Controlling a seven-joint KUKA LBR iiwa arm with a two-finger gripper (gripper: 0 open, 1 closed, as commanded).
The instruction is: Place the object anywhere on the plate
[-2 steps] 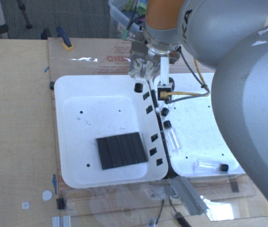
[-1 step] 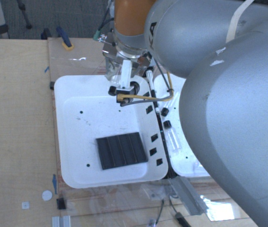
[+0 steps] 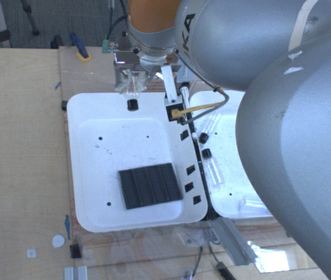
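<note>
The object (image 3: 132,104) and the plate (image 3: 150,185) both sit in the left bin (image 3: 86,156), well apart from each other; I take the rest from the bottom of the frame upward. Lowest, on the wooden bench (image 3: 19,156), a small white disc (image 3: 57,241) lies at lower left, and a metal bracket (image 3: 229,244) juts out below the seam between the bins. Next comes the plate, a dark ribbed rectangle lying flat on the bin floor, slightly skewed, in the lower middle of the left bin; nothing rests on it. Along the bin's right rim runs a row of small black clips (image 3: 189,171). The right bin (image 3: 223,156) lies beyond that rim, and the grey bulk of my arm (image 3: 293,127) covers most of it at the right of the frame. Higher up, the object is a small black piece resting on the top edge of the left bin, near upper centre. My gripper (image 3: 133,80) hangs just above it in the picture; whether it is wide or narrow I cannot tell, and I see nothing held in it. Above the gripper is my orange band (image 3: 150,4); at upper left a blue and yellow clamp (image 3: 82,50) sits at the bench's far edge.
</note>
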